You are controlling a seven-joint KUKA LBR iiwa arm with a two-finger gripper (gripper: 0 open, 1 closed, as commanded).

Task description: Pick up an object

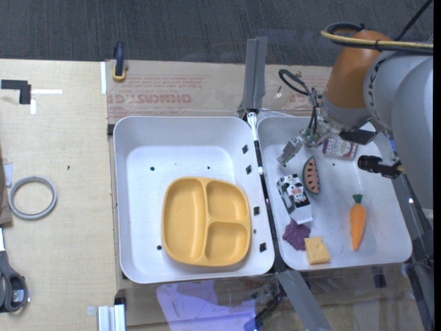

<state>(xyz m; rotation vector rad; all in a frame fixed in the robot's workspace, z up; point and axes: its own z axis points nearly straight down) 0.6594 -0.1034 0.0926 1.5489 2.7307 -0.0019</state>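
The right bin [386, 250] holds several small items. A watermelon slice [311, 174] lies near its middle. Just left of and below it lies a black-and-white toy [293, 190]. A purple lump [296, 234] and a yellow block [317, 249] sit at the front, and an orange carrot [357, 225] lies to the right. My gripper [289, 152] hangs over the bin's back left part, just above and left of the watermelon slice, with nothing seen in it. A white-and-pink packet [337, 147] lies partly under the wrist.
The left bin [138, 185] holds a yellow divided plate [206, 221]. A black part of the arm [379, 164] juts over the right bin's right side. On the wooden bench at left lie a tape roll [31, 197] and scissors [10, 292].
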